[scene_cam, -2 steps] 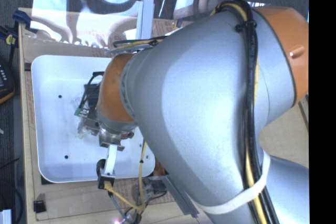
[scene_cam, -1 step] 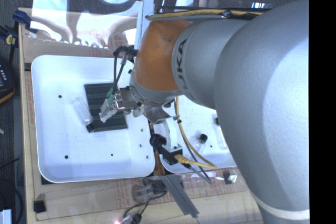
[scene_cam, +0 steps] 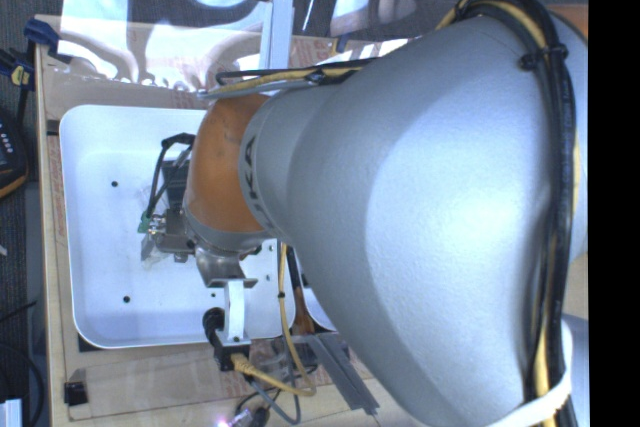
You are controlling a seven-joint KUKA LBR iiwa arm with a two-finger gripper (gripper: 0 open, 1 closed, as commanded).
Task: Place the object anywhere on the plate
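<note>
My arm [scene_cam: 420, 205] hangs over the left bin [scene_cam: 90, 215], hiding hand [scene_cam: 165, 237] state, object and plate: I cannot tell. I should descend slowly, releasing only above the plate.

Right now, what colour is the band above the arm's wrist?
Orange: the band sits above the left bin, clearest in the camera view.

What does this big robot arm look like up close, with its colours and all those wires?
The arm is a fat, smooth, rounded grey shell. Nearer its end sits an orange band, then a metal wrist. A bundle of black and yellow cables runs along its outside, tied on with a black strap, and more yellow cable dangles below. The tool looks like dark metal with small wires.
</note>
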